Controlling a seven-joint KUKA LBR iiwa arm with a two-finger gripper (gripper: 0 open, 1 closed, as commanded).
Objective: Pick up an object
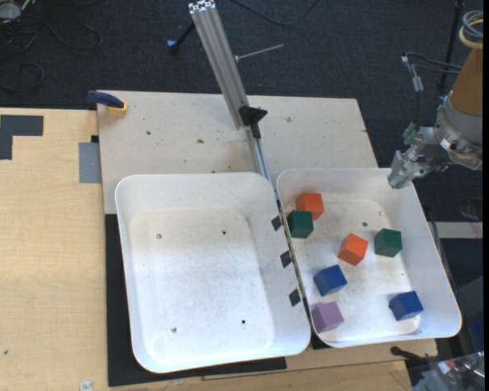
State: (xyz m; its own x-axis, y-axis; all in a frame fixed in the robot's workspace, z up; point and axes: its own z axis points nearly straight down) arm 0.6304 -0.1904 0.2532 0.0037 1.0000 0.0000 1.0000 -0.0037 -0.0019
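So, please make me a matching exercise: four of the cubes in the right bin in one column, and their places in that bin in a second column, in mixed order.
Column 1
1. purple cube
2. green cube beside an orange cube
3. blue cube nearest the camera-side right corner
4. orange cube in the middle

Column 2
A. central floor of the right bin, left of the other green cube
B. near the bin's front-left corner
C. near the bin's front-right corner
D. against the left wall, far half

Pairs: 1-B, 2-D, 3-C, 4-A
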